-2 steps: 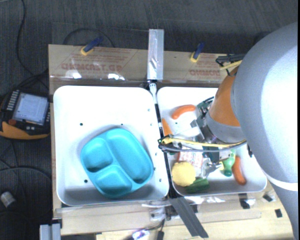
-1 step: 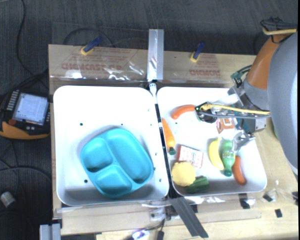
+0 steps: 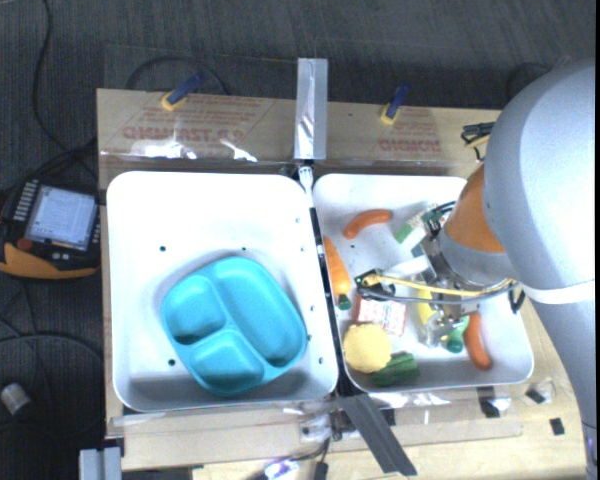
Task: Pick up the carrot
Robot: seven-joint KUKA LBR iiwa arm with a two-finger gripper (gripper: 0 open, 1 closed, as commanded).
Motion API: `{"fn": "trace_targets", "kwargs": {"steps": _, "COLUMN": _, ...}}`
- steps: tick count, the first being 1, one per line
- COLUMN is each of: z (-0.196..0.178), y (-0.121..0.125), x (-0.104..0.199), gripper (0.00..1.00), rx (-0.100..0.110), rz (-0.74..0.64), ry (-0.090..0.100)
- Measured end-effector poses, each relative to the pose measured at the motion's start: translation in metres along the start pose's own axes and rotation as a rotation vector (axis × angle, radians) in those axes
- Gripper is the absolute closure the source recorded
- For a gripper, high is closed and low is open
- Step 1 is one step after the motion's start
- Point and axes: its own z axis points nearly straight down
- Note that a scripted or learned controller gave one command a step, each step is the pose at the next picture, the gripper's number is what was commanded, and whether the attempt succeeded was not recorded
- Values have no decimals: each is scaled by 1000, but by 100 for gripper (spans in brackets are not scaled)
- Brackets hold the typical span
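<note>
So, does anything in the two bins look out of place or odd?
Yes: the carrot does not lie flat among the other food. It leans against the left wall of the right bin, by the divider. The blue tray sits askew in the left bin.

A single fixed camera looks down at a slant from well above the brown board surface (image 3: 230, 128), taking in both shallow white plastic bins (image 3: 140, 208) whole. Dark carpet floor (image 3: 70, 28) shows beyond the surface, and the grey arm (image 3: 550, 178) looms large right of it, nearest the lens.
</note>
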Motion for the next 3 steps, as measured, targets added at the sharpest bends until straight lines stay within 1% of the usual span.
{"fn": "trace_targets", "kwargs": {"steps": 1, "z": -94, "y": -15, "x": 69, "gripper": 0, "rx": -2, "rz": -2, "ry": -12}}
{"fn": "trace_targets", "kwargs": {"steps": 2, "z": -101, "y": -15, "x": 68, "gripper": 100, "rx": -3, "rz": -6, "ry": -19}}
{"fn": "trace_targets", "kwargs": {"steps": 3, "z": -155, "y": 28, "x": 101, "gripper": 100, "rx": -1, "rz": -108, "ry": -12}}
